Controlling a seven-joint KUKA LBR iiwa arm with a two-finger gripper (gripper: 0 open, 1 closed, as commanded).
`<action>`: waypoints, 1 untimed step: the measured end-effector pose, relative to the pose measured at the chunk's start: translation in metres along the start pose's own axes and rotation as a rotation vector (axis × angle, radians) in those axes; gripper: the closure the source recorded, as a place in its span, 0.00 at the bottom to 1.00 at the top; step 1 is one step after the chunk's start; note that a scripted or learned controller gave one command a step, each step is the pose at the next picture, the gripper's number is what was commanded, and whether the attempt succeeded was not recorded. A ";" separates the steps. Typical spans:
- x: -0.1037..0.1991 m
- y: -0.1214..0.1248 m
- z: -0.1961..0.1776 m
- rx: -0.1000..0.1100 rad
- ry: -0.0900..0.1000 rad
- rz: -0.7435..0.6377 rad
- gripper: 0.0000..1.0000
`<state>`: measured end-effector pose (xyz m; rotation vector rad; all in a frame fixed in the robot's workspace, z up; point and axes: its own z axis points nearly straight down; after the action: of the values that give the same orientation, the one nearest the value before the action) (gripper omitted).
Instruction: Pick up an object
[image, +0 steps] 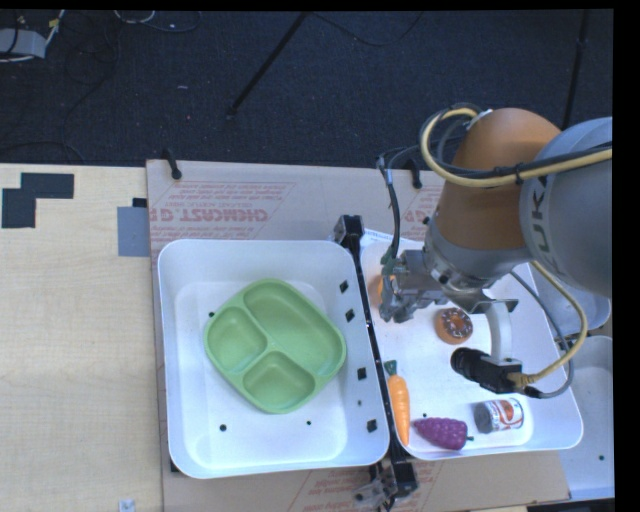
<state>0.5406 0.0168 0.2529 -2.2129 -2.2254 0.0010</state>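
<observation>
Hand hovering low over the right bin's toys.
Green divided plate (275, 345) is lying in the left bin (190, 440); carrot (399, 405), purple grapes (441, 432), doughnut (454, 324) and can (499, 414) are waiting rightward. Hand (398, 300) state: cannot tell. Centring over one toy before descending seems wise.

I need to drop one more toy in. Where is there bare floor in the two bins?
Left bin: bare strips around the green plate. Right bin: crowded, with gripper, donut, carrot, purple grapes and can; small bare patch between them.
</observation>
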 end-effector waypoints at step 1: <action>0.043 0.007 0.004 0.000 -0.002 0.002 1.00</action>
<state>0.5476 0.0603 0.2489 -2.2159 -2.2237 0.0029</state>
